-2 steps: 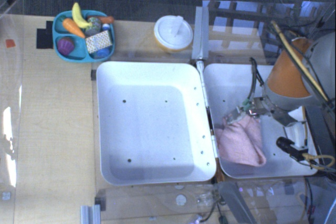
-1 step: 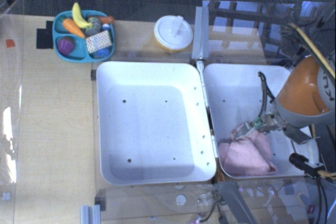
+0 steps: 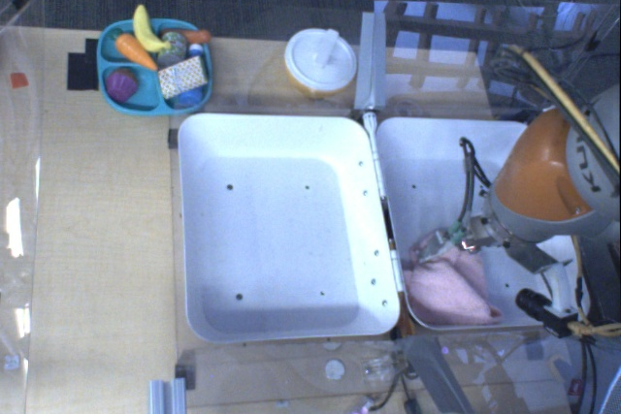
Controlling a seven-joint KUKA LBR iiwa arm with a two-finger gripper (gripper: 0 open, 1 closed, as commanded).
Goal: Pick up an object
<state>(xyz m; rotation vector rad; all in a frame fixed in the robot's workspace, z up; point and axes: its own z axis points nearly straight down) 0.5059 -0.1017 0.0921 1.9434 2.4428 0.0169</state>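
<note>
A: Toward the lower right of the frame, what occupies the right bin (image 3: 427, 160)?

B: A soft pink object (image 3: 446, 294) lies in its lower corner, against the wall nearest the left bin (image 3: 281, 218). The hand (image 3: 454, 242) sits at the object's upper edge, apparently touching it, beneath the arm's orange band (image 3: 543, 175).

A: Is the hand open, closed, or gripping?

B: That cannot be told; the wrist and cabling hide the detail, and the object is not visibly held.

A: And the upper part of the frame?

B: On the pale wooden surface (image 3: 97, 238), at upper left, a blue divided tray (image 3: 153, 65) holds toy foods, among them a banana (image 3: 147, 31) and a carrot (image 3: 135, 49). A white lidded container (image 3: 320, 60) stands above the left bin's upper right corner.
</note>
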